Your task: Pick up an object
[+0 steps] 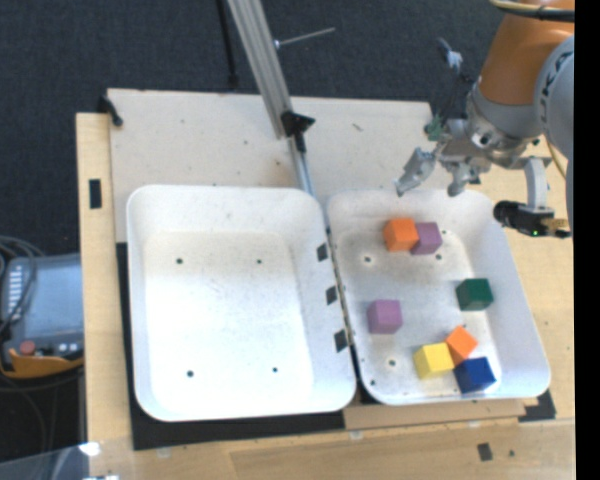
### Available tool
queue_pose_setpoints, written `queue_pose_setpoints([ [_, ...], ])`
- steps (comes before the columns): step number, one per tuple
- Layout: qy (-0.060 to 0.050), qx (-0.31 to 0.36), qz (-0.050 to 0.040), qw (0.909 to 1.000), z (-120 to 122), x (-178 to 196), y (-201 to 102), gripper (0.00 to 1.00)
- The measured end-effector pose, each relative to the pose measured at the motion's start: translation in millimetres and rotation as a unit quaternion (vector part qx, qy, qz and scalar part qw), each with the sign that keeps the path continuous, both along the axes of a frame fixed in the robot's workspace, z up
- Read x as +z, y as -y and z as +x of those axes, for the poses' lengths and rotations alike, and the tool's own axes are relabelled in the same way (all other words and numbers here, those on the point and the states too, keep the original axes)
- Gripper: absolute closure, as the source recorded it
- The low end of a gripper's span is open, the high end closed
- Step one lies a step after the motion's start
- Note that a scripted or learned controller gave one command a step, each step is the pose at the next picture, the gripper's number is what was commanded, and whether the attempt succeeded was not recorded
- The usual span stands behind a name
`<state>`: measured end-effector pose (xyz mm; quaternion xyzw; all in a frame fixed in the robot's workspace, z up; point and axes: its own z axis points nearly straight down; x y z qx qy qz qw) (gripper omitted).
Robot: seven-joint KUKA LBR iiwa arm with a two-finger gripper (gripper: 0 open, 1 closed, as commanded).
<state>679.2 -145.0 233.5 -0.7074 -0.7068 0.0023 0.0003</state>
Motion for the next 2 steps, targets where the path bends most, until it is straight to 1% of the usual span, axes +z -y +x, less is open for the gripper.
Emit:
queue_pose_setpoints([
  [1,0.000,0.000,0.0003,1.0000,-2,-43,-3,0.00],
  [2,0.000,-0.001,0.0001,1.0000,-3,-84,0,0.00],
])
